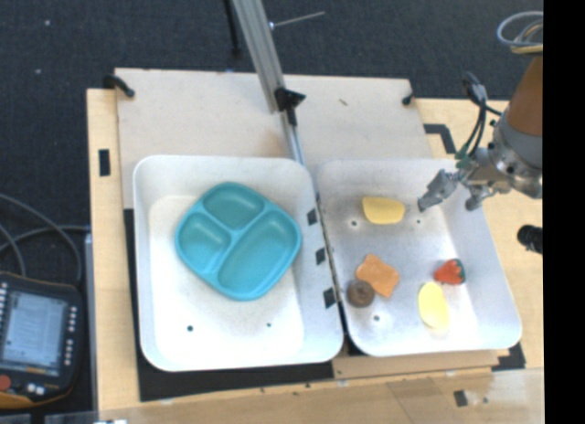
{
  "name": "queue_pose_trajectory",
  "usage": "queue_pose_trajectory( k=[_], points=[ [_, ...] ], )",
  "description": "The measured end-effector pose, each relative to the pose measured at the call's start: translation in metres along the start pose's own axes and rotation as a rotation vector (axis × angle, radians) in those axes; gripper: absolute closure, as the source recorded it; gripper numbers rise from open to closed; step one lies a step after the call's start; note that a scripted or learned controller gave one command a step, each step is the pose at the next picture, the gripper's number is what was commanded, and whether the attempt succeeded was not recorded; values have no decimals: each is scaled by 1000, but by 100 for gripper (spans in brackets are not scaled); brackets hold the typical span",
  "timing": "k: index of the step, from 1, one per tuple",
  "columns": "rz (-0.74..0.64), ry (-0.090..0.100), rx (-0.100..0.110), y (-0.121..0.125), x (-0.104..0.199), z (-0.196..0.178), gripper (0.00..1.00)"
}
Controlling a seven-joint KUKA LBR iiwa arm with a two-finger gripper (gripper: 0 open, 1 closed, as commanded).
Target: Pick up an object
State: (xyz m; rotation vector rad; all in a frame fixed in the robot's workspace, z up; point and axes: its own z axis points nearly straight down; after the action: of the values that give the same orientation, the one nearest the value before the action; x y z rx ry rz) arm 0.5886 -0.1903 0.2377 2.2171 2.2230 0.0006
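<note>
Both bins look like matt white plastic, the left bin (160,340) lightly scuffed and the right bin (484,322) greyed with fine speckling toward its far edge. The teal tray (239,240) in the left bin is smooth plastic with a soft sheen. The tabletop (110,258) shows pale, matt wood, and a paler, flat board (201,111) covers its far edge. The slanted rail (256,29) is brushed, ribbed metal. The floor (91,11) looks like dark, rough carpet. The fingers (435,195) look like dull grey metal.
</note>
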Motion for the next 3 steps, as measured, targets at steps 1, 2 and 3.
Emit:
queue_pose_trajectory(
  k=[1,2,3],
  points=[
    [0,0,0,0,0,0,0],
    [0,1,6,1,7,60,0],
    [3,1,7,-6,9,121,0]
  ],
)
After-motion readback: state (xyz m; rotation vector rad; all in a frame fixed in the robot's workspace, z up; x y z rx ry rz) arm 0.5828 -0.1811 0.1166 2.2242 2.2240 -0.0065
